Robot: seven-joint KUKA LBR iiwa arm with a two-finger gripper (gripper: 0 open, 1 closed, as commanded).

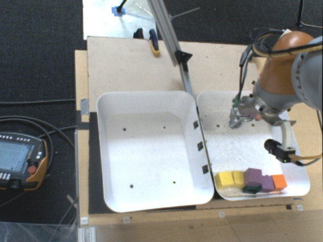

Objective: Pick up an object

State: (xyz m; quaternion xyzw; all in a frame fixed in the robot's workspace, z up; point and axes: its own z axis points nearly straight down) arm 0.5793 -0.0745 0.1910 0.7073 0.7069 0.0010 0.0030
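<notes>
Several small blocks lie in a row along the near wall of the right bin (222, 150): two yellow blocks (229, 179), a purple block (253, 176), a dark green block (251, 189), a smaller purple block (267, 183) and an orange block (279, 182). My gripper (237, 120) hangs over the far part of the right bin, well behind the blocks and apart from them. Nothing shows between its fingers.
The left bin (106, 150) sits beside the right one, their walls meeting at a rim with black clips (200, 145). A slanted metal pole (166, 24) crosses the bench's far side. A teach pendant (20, 160) lies off the bench at left.
</notes>
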